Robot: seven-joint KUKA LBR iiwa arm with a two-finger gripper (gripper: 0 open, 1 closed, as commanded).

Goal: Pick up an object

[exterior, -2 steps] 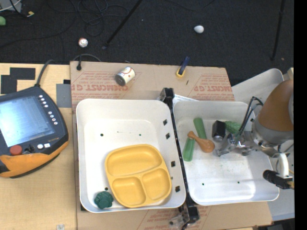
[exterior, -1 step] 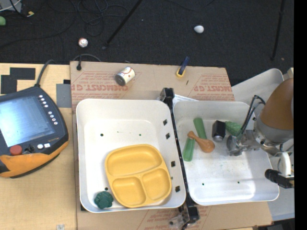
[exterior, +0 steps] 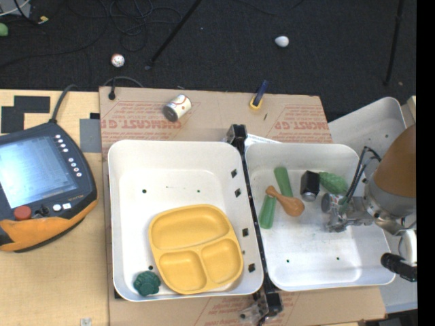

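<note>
Inside the right bin [exterior: 306, 267] lie a smooth green stick [exterior: 275, 195], a wooden spoon [exterior: 285, 201] and a black cylinder [exterior: 310, 184]. Reaching from the right, the arm [exterior: 397, 175] sets its jaws [exterior: 335, 212] low; their opening is unclear.

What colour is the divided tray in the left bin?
Yellow: the divided tray shows plainly in the camera view, lying in the left bin.

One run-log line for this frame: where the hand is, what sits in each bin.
hand: right bin, low, nothing seen held | right bin: green stick, wooden spoon, black cylinder | left bin: yellow tray, green lump
</note>
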